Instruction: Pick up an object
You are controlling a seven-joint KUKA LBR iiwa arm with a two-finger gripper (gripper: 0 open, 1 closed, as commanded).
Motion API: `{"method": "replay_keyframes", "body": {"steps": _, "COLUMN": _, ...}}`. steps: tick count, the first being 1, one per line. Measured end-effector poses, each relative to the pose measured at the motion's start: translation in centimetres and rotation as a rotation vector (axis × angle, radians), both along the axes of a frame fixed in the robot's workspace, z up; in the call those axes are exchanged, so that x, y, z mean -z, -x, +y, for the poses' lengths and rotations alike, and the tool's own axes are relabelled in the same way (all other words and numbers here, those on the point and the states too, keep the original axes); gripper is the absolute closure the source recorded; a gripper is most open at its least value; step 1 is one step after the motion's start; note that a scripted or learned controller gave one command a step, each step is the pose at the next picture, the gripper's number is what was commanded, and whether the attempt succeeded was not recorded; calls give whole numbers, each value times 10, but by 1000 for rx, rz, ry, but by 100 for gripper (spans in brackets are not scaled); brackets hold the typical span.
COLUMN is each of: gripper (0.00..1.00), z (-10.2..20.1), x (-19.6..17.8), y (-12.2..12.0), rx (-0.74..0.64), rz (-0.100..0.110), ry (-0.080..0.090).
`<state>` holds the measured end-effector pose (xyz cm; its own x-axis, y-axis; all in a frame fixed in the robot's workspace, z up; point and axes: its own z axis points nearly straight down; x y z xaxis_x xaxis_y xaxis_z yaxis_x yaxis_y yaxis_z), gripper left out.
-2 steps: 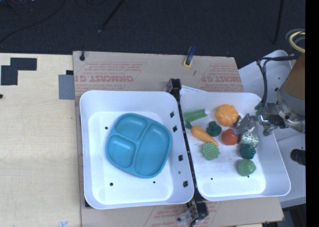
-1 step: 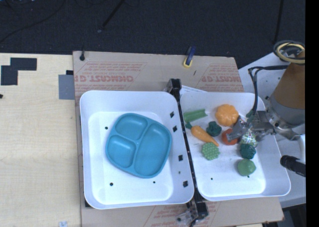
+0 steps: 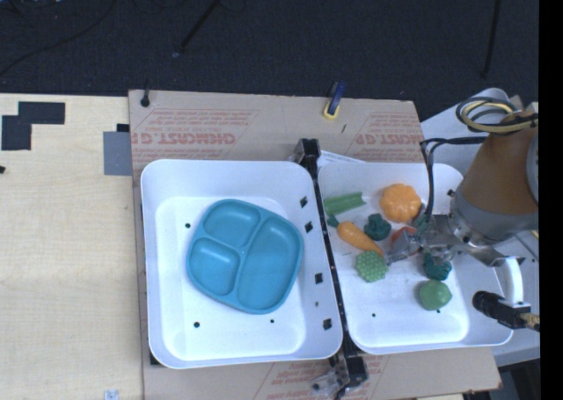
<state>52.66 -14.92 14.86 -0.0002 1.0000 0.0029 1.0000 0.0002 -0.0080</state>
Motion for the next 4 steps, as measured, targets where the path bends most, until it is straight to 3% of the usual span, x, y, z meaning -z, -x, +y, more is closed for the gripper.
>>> {"method": "replay_keyframes", "body": {"steps": 1, "gripper": 0, "z": 5, "x": 58, "y": -7, "rx": 2, "rz": -7, "ry": -2}}
{"method": "replay_keyframes", "body": {"steps": 2, "gripper": 0, "z": 5, "x": 57, "y": -9, "rx": 4, "rz": -11, "ry": 0}}
{"method": "replay_keyframes", "body": {"steps": 3, "gripper": 100, "z": 6, "x": 43, "y": -12, "rx": 9, "rz": -19, "ry": -5}}
{"method": "replay_keyframes", "body": {"steps": 4, "gripper": 100, "z": 8, "x": -19, "y": -9, "rx": 0, "rz": -10, "ry": 3}}
